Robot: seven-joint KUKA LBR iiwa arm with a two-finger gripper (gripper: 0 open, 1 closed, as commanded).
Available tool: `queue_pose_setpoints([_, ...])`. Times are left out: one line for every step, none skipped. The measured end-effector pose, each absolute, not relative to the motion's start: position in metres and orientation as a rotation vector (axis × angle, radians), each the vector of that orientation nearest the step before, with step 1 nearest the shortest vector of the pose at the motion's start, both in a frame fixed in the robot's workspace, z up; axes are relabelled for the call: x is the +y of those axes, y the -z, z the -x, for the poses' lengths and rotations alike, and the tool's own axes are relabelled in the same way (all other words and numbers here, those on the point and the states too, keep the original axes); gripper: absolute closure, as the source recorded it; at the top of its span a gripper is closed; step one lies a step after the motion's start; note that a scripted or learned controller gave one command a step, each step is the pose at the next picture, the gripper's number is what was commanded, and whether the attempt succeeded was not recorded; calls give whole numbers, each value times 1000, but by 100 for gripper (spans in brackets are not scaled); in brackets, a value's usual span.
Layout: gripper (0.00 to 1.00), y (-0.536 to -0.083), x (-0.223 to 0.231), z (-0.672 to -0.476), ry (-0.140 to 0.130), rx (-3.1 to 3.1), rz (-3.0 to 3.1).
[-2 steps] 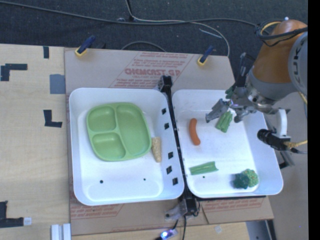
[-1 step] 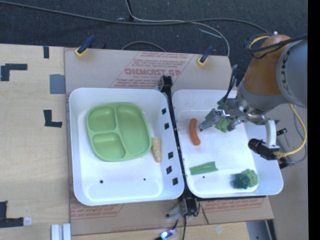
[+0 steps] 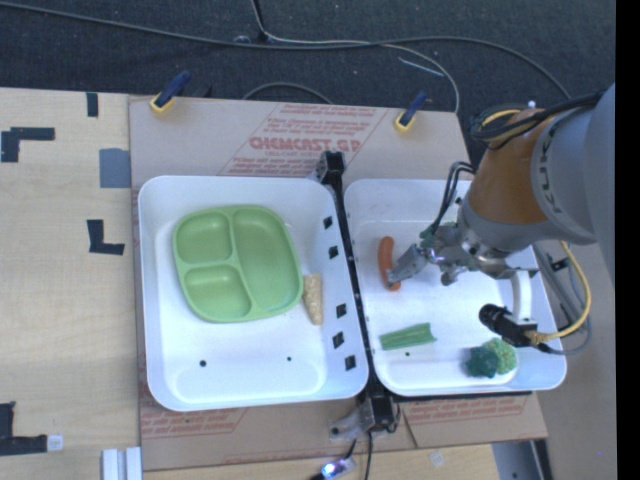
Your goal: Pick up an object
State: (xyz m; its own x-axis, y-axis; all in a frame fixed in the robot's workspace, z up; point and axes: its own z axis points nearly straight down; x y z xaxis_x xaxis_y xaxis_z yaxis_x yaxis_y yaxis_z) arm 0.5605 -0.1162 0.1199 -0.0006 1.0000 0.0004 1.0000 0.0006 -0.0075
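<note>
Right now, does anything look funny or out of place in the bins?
One small thing: the corn lies on the left bin floor, just off the green plate, not in one of its sections. In the right bin, the carrot, green bean and broccoli lie loose, nothing spilled.

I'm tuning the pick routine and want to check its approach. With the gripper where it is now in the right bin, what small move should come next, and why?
Probably a short descent onto the orange carrot. The gripper sits right beside its lower end, nothing shows between its fingers, and the green bean and broccoli lie farther off toward the near wall of the right bin.
</note>
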Motion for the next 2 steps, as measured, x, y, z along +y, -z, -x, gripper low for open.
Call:
queue_pose_setpoints([0,-83,-116,-560,-3,-2222,2220])
queue_pose_setpoints([100,-96,-116,-561,-1,-2225,2221])
